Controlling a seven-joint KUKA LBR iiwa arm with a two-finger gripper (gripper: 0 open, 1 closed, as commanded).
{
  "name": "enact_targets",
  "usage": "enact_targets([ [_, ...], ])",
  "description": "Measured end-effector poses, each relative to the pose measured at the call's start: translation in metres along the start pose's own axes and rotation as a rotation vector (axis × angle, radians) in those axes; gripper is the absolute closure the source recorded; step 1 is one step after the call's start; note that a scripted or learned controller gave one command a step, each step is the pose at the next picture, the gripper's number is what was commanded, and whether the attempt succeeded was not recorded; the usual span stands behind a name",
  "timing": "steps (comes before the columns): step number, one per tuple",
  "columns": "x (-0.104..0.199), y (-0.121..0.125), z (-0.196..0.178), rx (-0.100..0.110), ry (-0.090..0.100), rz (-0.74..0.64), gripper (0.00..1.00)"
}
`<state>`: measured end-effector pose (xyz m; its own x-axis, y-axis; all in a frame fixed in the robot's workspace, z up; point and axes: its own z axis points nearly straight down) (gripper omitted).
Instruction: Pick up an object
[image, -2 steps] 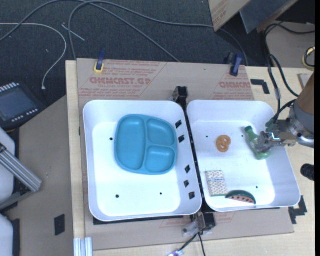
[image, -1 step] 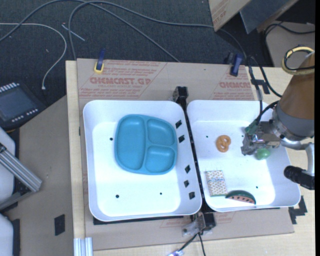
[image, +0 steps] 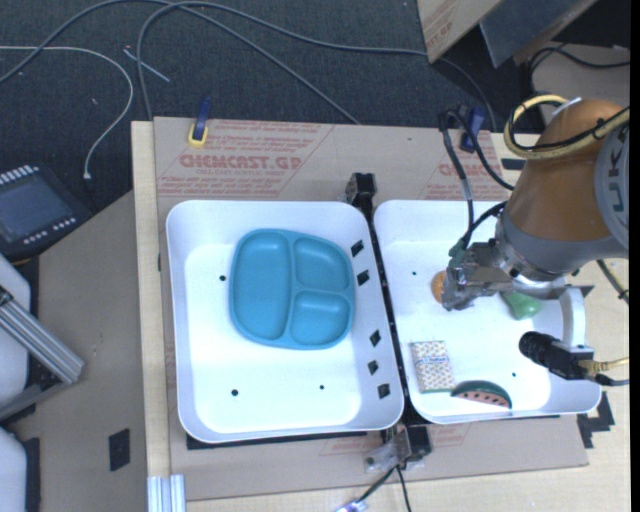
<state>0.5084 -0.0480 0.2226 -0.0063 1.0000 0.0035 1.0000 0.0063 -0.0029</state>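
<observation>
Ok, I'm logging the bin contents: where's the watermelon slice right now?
In the camera view the watermelon slice lies in the right bin, at its near edge, just right of and below the small patterned packet.

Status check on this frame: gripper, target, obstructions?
Gripper low in right bin, jaws unreadable. Orange object beside it, grasp unconfirmed. Green item, patterned packet, watermelon slice nearby.
</observation>
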Motion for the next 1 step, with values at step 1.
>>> enact_targets([
  [1,0.0551,0.0027,0.0086,0.001,0.000,0.000,1.00],
])
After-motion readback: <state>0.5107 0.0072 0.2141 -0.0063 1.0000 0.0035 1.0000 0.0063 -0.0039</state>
